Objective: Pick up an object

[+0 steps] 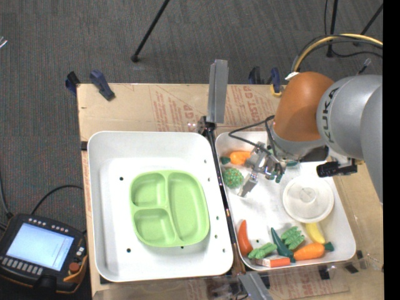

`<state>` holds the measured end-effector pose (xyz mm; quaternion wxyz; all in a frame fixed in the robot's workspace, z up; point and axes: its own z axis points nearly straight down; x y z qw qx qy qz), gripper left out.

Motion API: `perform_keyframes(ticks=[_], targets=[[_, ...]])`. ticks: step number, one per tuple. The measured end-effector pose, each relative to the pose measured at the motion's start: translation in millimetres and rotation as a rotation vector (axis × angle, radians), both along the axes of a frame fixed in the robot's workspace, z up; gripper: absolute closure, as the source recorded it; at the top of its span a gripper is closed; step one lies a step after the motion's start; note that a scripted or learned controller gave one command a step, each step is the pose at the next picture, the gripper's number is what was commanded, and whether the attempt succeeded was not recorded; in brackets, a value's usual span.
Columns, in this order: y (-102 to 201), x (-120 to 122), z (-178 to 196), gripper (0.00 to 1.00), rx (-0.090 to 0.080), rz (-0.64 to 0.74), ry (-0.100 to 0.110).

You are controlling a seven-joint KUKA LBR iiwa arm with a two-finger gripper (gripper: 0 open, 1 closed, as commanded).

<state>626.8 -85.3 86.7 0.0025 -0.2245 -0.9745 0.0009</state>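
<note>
My gripper hangs over the upper left part of the right bin, open, with nothing between its fingers. One silver finger points down towards the bin floor just right of a green broccoli. An orange carrot lies just behind the broccoli, near the bin's back left corner. A white bowl stands to the right of the gripper. The arm's orange band and grey body cover the bin's back right part.
The right bin's front holds a red pepper, green vegetables, a second carrot and a yellow banana. The left bin carries a green divided plate. A grey post rises behind the bins.
</note>
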Motion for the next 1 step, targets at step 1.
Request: perform_keyframes(ticks=[1], targets=[[-34.3, -33.6, 1.3, 0.0, 0.001, 0.151, -0.007]])
